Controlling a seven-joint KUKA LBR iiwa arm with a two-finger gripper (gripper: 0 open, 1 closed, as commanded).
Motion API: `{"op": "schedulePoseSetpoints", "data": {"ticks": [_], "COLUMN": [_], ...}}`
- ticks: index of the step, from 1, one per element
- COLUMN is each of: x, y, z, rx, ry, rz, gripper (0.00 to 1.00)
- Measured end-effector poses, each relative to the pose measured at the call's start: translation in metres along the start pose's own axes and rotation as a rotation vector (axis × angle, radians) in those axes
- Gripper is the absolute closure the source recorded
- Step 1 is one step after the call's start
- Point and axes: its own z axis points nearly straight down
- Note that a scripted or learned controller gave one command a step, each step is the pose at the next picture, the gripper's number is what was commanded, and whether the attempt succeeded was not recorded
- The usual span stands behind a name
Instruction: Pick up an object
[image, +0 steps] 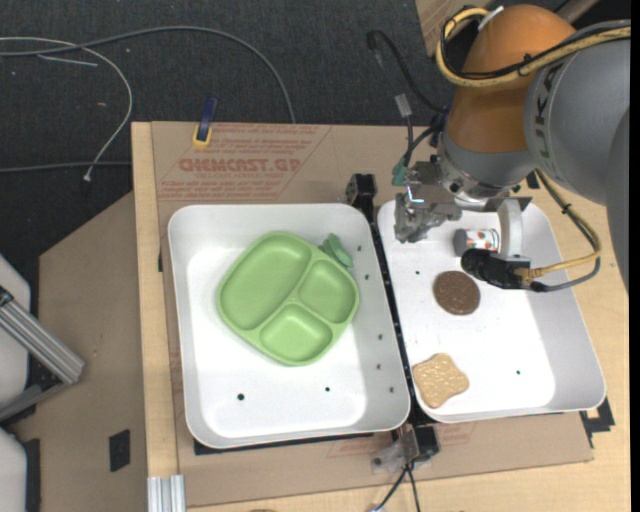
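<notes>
My gripper (413, 228) hangs over the far left corner of the right bin (540, 370), with nothing seen in it. A round dark brown cookie (457, 293) lies on the bin floor, a little toward the front and right of the gripper. At the bin's front left corner rests a tan, bumpy cracker (440, 379). A small white and red thing (478, 240) sits just right of the gripper, close to the wrist. In the left bin (200, 300) lies a green divided plate (288, 298), and a small green piece (338, 251) touches its far right rim.
The grey arm with its orange band (500, 80) covers the right bin's far right corner. The two bins meet along a ridge (385, 300). A cardboard sheet (240, 165) lies under them, and cables run across the dark floor behind.
</notes>
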Motion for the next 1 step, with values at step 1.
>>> {"op": "schedulePoseSetpoints", "data": {"ticks": [1], "x": [0.0472], "y": [0.0193], "z": [-0.0006], "rx": [0.000], "ry": [0.000], "rz": [0.001], "gripper": [1.00]}}
